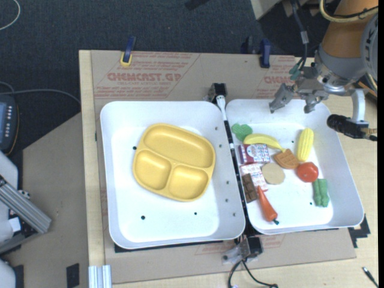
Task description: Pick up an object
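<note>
The grey two-finger gripper (296, 102) hangs over the far edge of the right-hand shallow white bin (348, 179), its fingers spread apart with nothing between them, clear of every item below. Nearest beneath it lies a yellow plastic corn cob (305, 144), and just left of that a yellow toy banana (263, 141) beside a small green leafy piece (242, 131). Lower down sit a brown waffle-like wedge (287, 159), a red round tomato (307, 172), a tan flat disc (273, 174), a red and white printed packet (254, 154), a dark brown chocolate bar (249, 188), an orange carrot (267, 206) and a green ridged pepper (321, 192). The left-hand white bin (120, 179) holds a yellow three-compartment plastic tray (173, 161). Both bins rest on a brown cardboard sheet (156, 77) held by clamps.
</note>
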